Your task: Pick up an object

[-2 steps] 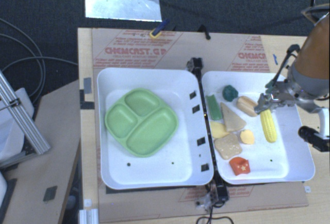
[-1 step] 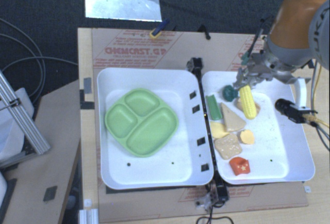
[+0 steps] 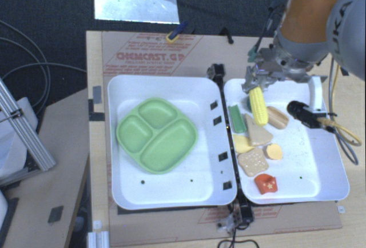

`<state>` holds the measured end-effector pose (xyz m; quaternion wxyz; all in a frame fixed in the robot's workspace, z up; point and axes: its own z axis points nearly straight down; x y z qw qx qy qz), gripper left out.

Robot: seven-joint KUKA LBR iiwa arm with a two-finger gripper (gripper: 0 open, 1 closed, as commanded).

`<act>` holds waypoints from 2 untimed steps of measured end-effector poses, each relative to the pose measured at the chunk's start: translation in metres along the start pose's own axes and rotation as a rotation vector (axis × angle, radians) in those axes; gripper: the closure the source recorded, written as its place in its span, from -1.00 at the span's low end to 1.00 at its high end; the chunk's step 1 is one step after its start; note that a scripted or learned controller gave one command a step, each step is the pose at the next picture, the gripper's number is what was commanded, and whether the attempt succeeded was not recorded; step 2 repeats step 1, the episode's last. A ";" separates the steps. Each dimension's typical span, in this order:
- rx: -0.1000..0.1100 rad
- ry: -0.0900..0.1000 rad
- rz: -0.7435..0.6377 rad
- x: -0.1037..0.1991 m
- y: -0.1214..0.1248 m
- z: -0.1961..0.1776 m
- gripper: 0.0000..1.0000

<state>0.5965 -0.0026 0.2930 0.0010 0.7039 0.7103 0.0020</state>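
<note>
Arm: you had the grey arm (image 3: 311, 12), with its orange band, reaching in from the right over the upper part of the right bin (image 3: 326, 167).
End effector: it (image 3: 255, 82) sat low over the top left of that bin, right at the upper end of the corn cob (image 3: 259, 107). You could not tell how far open it was, or whether it had hold of the cob.
Corn cob: yellow, it ran lengthwise down from the end effector, with its lower end over a pale toast slice (image 3: 258, 134).
Beside the cob: a green strip (image 3: 236, 118) lay to its left along the bin's wall, and a tan roll (image 3: 278, 118) lay just to its right.
Lower in the right bin: you had a yellow wedge (image 3: 242, 143), a speckled cracker (image 3: 252, 162), a small orange round (image 3: 275, 152) and a red piece (image 3: 266, 183) nearest the front.
Left bin: the left bin (image 3: 171, 184) carried a green divided plate (image 3: 156, 135), turned at a slant.
Under the bins: a printed cardboard sheet (image 3: 150, 50) lay on the desk (image 3: 63, 138).
</note>
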 end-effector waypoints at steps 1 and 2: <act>0.004 0.000 0.003 0.012 -0.058 -0.007 1.00; 0.004 0.000 0.003 0.012 -0.058 -0.007 1.00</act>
